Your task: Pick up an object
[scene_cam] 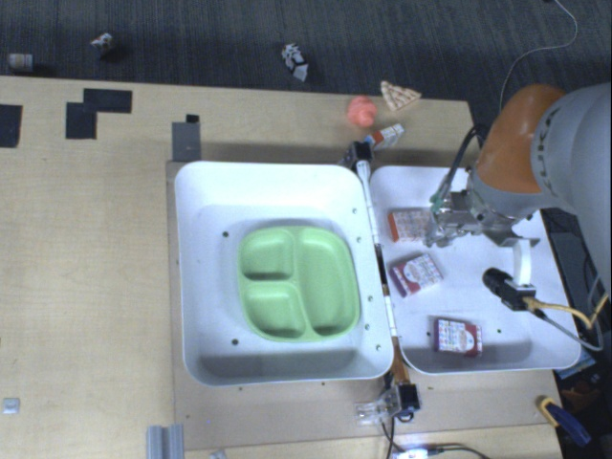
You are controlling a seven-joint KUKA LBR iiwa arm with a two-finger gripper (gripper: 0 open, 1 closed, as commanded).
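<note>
The right bin (pixel 545 347) holds three small packets. A pale red and white packet (pixel 407 224) lies at its far left, a dark red and white packet (pixel 417 273) sits just below that, and a dark red packet (pixel 456 336) rests near the front wall. My gripper (pixel 442 233) hangs low over the right bin, right beside the pale packet's right edge and above the middle packet. Nothing visibly sits in its grasp. The grey arm with its orange band (pixel 512 151) reaches in from the right.
In the left bin (pixel 196 285) lies a green divided plate (pixel 298 282). Behind the bins on the bench sit a pink ball (pixel 360 112), a toy pizza slice (pixel 400 95) and a small orange-tipped object (pixel 383 138). Clips sit at the bins' shared rim.
</note>
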